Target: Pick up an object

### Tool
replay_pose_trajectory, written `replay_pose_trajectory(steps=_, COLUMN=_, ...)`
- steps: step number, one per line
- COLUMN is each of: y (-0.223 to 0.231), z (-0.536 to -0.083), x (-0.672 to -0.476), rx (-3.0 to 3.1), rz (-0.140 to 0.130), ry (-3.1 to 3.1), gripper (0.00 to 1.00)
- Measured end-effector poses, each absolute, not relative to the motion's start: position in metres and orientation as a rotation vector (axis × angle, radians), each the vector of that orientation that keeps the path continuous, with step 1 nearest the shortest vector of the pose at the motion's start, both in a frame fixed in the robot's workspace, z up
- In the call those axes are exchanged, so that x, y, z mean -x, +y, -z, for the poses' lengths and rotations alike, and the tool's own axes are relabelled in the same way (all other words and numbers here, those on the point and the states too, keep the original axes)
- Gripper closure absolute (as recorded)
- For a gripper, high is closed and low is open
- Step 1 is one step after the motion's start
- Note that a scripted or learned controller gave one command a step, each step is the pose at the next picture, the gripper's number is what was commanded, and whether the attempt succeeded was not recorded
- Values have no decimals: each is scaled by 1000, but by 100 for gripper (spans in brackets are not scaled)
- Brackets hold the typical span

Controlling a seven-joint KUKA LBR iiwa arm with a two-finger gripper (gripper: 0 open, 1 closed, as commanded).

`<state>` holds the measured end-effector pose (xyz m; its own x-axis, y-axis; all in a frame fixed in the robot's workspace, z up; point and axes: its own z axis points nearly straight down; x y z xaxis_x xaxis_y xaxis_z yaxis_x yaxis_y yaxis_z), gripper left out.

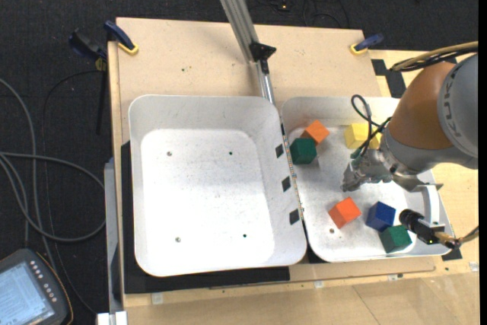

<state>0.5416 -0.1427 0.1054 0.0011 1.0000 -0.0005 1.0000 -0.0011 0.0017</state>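
The right bin (pixel 319 243) holds several small blocks. An orange block (pixel 317 132) and a green block (pixel 303 151) lie at its upper left, and a yellow block (pixel 355 135) sits at the upper middle. Along the front lie another orange block (pixel 345 211), a blue block (pixel 380 215) and a green block (pixel 396 238). My gripper (pixel 354 176) hangs low over the bin's middle, below the yellow block and above the front orange block. Nothing shows between its fingers.
The left bin (pixel 152 125) stands beside the right one. A metal pole (pixel 232 0) slants down to the bins' shared back edge. Blue-and-yellow clamps (pixel 120 38) grip the bench's back corners. Cables trail on the dark floor at left.
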Motion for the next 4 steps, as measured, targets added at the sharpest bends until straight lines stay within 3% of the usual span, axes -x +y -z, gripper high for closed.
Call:
replay_pose_trajectory(steps=2, y=-146, z=-213, x=-546, rx=-2214, rz=-4, ry=2221, gripper=100)
replay_pose_trajectory(steps=3, y=-146, z=-227, x=-547, rx=-2216, rz=-2, ry=2222, gripper=100)
replay_pose_trajectory(steps=4, y=-100, z=-236, x=-542, rx=-2213, rz=-3, ry=2231, gripper=100)
